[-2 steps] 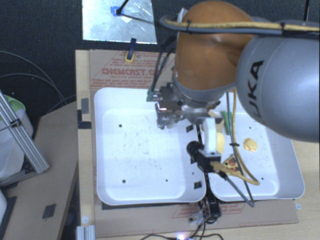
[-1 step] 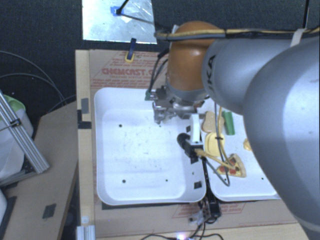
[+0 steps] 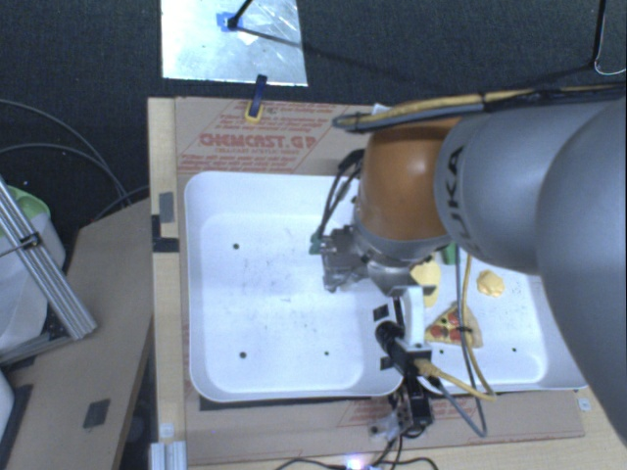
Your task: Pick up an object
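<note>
Pizza-slice toy, flat red-yellow triangular plastic (image 3: 454,328), lies inside right shallow white bin (image 3: 514,346), front-left part. Likely light, stiff, slick; pinch across thin side edges. Gripper (image 3: 338,260) hangs just left of bin; spread or closed, cannot tell.

Left white bin (image 3: 255,292) sits on a cardboard sheet (image 3: 245,137) with red lettering. At the sheet's far edge, a small blue-and-yellow piece (image 3: 257,100). Beyond it, a shiny metal plate (image 3: 230,27) on the dark floor. Aluminium bars (image 3: 39,262) off the left edge.
</note>
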{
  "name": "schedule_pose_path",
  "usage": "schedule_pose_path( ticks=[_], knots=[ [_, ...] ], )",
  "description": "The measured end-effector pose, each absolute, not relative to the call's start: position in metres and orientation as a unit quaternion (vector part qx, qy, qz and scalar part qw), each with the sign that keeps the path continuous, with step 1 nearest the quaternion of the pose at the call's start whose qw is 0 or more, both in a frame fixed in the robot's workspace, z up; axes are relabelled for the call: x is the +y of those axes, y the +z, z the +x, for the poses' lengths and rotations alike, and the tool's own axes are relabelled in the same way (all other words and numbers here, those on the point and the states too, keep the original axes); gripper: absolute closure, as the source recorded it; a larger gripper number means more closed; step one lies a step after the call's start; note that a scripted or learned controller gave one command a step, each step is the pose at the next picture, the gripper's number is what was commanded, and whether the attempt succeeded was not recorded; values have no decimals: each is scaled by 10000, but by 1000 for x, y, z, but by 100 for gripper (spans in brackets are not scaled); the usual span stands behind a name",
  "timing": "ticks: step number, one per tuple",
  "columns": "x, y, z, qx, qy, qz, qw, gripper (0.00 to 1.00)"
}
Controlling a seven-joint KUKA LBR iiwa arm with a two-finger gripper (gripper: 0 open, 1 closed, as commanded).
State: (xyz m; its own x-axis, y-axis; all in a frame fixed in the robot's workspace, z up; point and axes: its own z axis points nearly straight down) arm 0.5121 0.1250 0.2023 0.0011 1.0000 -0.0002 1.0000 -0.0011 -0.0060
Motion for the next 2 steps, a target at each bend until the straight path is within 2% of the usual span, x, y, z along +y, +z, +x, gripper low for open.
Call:
schedule_pose_path(
  ticks=[1,2],
  knots=[
    [135,357,498,-7093,-90,-7049,-41,100],
    [148,212,562,-7076,40,-7066,17,100]
  ],
)
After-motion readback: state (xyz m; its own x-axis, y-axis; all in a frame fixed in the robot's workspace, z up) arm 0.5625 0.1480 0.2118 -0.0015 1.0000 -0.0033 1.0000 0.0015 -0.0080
